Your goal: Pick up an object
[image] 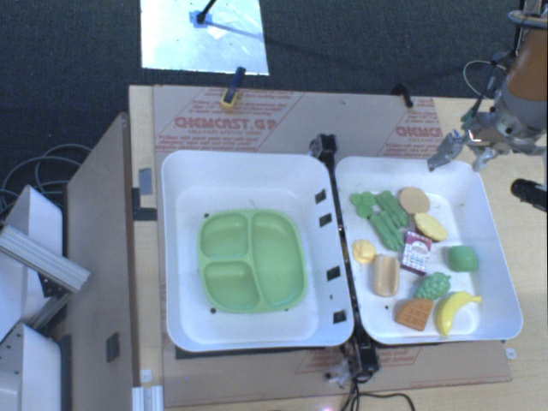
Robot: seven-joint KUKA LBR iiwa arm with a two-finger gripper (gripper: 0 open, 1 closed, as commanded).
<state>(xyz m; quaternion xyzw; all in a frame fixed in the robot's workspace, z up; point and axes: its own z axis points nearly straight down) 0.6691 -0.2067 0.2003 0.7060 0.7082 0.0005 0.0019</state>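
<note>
My gripper (462, 154) hangs over the far right corner of the right bin (492, 229), its two fingers spread open with nothing between them. Below it in that bin lie several toy foods: green pea pods (382, 213), a round tan biscuit (414, 199), a yellow slice (431, 227), a small purple and red box (416, 253), a green ball (462, 258), broccoli (434, 285), a banana (454, 310), an orange waffle (414, 315), a tan bread roll (385, 275) and a small yellow piece (364, 251). All of them rest apart from the gripper.
The left bin (184, 195) holds a green divided plate (253, 259). A black hinge strip (330, 221) runs between the bins. Cardboard (282, 118) covers the bench behind, with a yellow and blue tool (231, 92) on it. Cables (34, 165) lie at the left.
</note>
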